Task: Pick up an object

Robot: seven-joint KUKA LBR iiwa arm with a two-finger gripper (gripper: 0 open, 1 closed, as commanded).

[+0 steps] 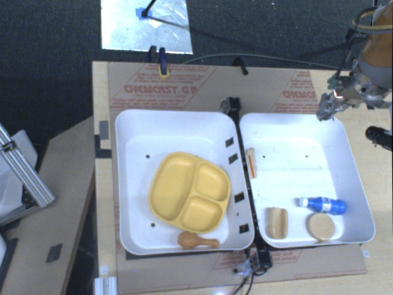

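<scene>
My gripper (325,110) hangs over the far right corner of the right bin (295,134), above its rim, with nothing seen between its fingers. In that bin a blue and white bottle (323,205) lies on its side near the front right. A round tan disc (321,226) sits just in front of it, and a tan block (277,222) rests to its left. A thin orange stick (251,163) lies along the bin's left wall. The left bin (135,140) holds a yellow divided plate (190,192) and a tan spoon-like piece (196,241).
A row of black clips (236,165) runs along the divider between the bins. A blue and yellow clamp (161,60) stands at the bench's far edge. A metal rail (24,177) slants at the left. A black cable (276,57) crosses behind the bins.
</scene>
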